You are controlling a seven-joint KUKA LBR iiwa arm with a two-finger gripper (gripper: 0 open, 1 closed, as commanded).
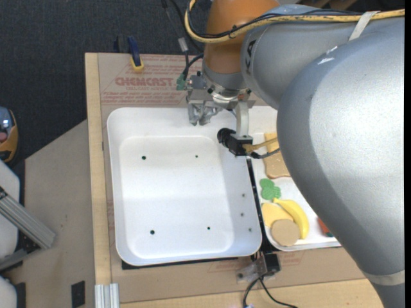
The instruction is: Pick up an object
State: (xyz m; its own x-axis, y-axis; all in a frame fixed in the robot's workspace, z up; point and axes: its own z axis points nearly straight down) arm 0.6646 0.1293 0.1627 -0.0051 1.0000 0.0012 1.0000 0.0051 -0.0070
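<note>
Landmark: I took the left shallow white plastic bin [128,191] as reference; its floor carried no objects, just four dark dots.
Gripper: the grey two-finger gripper [201,116] hung over the far rim of the left bin, towards that bin's far right corner, under the orange wrist band.
Fingers: I read them as close together with nothing between them; the tips were small and dark, so this is a judgement.
Target objects: all lay in the right shallow white plastic bin [302,244], beyond the left bin's right wall and largely hidden by the arm.
Key relation: from the fingers, the pickable things lay to the right and nearer the camera, across the shared wall.
Banana axis: the yellow toy banana [295,214] ran roughly from the left bin's right wall diagonally towards the near edge.
Count: one banana, one green leafy toy [270,189], one tan round disc [284,231], one tan toast-like slice [277,166], plus one small red piece [322,224] half hidden.
Arms: one, so no nearer-arm choice.
Judgement: nothing picked yet; the next move would need a shift across to the right bin.
</note>
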